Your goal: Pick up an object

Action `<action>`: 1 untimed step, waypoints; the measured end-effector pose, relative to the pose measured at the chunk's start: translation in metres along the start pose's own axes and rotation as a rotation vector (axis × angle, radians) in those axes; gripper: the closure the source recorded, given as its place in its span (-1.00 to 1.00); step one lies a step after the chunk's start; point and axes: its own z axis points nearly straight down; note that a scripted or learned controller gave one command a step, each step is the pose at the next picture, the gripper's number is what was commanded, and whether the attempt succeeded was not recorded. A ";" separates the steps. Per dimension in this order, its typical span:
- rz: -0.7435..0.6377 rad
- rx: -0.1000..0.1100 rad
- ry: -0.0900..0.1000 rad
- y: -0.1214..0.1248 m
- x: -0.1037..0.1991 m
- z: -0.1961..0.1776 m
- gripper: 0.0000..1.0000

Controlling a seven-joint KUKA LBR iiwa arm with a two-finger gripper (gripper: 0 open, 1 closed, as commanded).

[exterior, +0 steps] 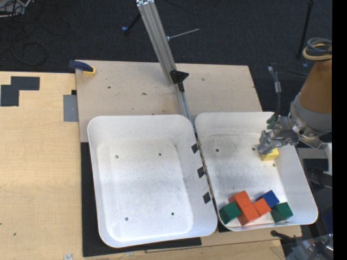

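Two white bins sit side by side on the bench: the left bin [141,177] and the right bin [238,145], which holds all the blocks. The arm [317,96] reaches over the right bin's far right side, likely to grasp there. Its gripper [269,143] sits directly over a yellow block [270,155], touching or just above it; whether the jaws are spread or pinching, I cannot tell. At the near edge, well apart, lie orange blocks [248,206], green blocks [230,212] and a blue block [270,197], clustered together.
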 end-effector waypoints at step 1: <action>0.000 0.000 0.000 -0.005 0.045 -0.003 1.00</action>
